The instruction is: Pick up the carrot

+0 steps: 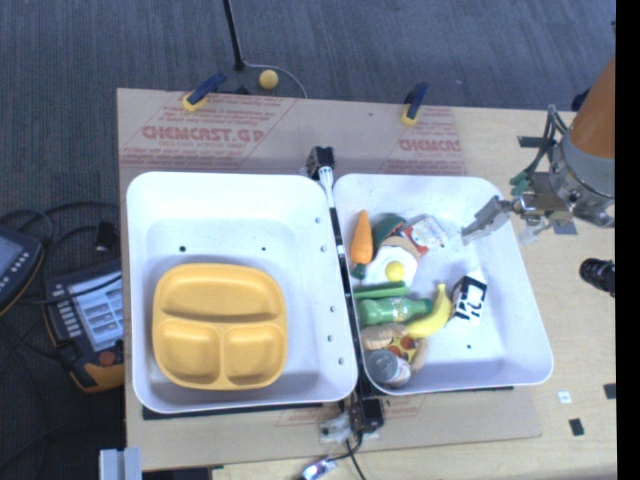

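Two shallow white plastic bins with rounded corners sit side by side on a pale table (590, 368) overlaid with a printed brown board (200, 133). The left bin (170, 203) carries a matte yellow tray (220, 325) moulded into three compartments. The right bin (520, 318) holds a cluster of toy foods along its left wall: a tapered, smooth orange carrot (361, 236) near the far left corner, pointing lengthwise toward the far edge; just beside it a fried egg (392, 266), a green bottle (385, 311), a curved yellow banana (435, 314), a clear crinkled wrapper (430, 232) and a black-and-white packet (469, 299).

The end effector (482, 220) hangs over the far right part of the right bin, well apart from the carrot, which lies toward the bin's opposite wall. Whether its fingers are apart or together cannot be told. Nothing is visibly held.

Grey ribbed carpet surrounds the table; yellow-and-blue clamps (205, 90) grip the board's far edge.
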### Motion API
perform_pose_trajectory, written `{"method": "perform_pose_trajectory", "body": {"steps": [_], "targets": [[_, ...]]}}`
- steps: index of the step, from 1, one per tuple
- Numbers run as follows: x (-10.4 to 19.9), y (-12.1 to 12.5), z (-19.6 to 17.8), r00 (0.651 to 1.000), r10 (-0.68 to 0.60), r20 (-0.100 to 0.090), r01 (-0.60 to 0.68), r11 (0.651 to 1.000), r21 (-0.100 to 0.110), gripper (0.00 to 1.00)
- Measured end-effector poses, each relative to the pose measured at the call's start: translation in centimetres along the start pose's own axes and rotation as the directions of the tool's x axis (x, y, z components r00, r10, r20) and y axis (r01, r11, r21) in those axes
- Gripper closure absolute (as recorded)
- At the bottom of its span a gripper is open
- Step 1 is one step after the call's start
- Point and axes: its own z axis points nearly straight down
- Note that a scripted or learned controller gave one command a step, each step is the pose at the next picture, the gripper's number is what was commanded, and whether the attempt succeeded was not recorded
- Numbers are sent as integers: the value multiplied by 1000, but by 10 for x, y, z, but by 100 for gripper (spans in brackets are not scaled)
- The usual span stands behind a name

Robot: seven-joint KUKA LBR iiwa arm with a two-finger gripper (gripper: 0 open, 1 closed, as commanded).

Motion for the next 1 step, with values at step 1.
{"method": "perform_pose_trajectory", "body": {"steps": [1], "targets": [[72, 37, 4, 999, -49, 0, 49, 999, 0, 0]]}}
